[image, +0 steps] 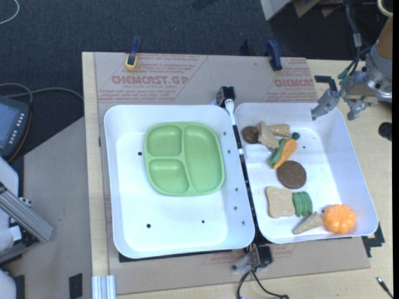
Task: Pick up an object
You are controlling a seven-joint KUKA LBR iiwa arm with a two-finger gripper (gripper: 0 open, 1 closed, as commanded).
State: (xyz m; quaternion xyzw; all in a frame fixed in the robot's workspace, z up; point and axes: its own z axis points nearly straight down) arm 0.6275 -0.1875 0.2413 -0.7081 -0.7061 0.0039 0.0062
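While the left bin [124,229] carries a glossy green plate [184,159] with three compartments, the right bin [349,161] holds small toy foods: an orange carrot [286,151], a round brown cookie [292,174], a bread slice [279,202] and a lumpy orange pumpkin [340,218] near its front right corner. Both sit on a cardboard-covered bench [187,73] over dark carpet. Above the right bin's far right corner hangs the gripper [340,104], fingers spread, nothing between them.

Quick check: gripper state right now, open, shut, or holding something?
Gripper: open, holding nothing, above the right bin's far corner.
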